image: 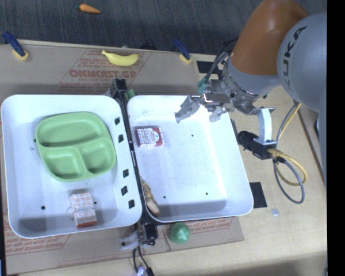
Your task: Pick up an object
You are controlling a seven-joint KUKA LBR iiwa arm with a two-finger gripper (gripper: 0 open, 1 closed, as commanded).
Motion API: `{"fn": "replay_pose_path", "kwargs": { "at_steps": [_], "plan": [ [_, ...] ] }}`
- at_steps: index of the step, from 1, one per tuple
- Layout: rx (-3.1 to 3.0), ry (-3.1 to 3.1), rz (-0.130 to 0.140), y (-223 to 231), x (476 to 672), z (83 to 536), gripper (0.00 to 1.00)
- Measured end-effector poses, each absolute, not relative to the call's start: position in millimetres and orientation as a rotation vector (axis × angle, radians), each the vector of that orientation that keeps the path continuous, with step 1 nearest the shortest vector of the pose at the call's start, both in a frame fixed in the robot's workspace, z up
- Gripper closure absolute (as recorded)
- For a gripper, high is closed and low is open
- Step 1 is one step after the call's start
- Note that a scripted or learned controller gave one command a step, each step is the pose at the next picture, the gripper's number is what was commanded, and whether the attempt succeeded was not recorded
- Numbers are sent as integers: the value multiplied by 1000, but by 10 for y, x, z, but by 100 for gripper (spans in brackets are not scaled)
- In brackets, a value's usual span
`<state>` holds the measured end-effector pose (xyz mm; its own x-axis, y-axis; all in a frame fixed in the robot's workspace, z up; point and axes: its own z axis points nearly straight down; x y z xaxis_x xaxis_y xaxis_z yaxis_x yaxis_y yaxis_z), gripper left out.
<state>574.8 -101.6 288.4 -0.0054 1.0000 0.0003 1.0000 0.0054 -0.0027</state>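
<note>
the pincer (200,109) hangs released, fingers spread, over the right bin's (230,200) far rim; bare floor lies beneath and nearer. the red packet (149,136) lies leftward, near the divider.

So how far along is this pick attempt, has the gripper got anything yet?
Nothing looks picked yet. The gripper hangs open over the upper part of the right bin, with nothing between its fingers. The nearest object, a small red packet, lies apart from it near that bin's left wall. The green tray and another packet sit in the left bin. Approach, grasp and lift all remain.
</note>
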Motion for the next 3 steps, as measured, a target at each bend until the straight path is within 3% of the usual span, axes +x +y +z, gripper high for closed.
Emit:
{"fn": "replay_pose_path", "kwargs": {
  "at_steps": [1,2,3],
  "plan": [
    [-2213,-2225,6,-1257,5255,1740,0],
    [-2216,-2224,3,-1725,5780,1418,0],
    [-2213,-2226,1,-1898,6467,1044,0]
  ]
}}
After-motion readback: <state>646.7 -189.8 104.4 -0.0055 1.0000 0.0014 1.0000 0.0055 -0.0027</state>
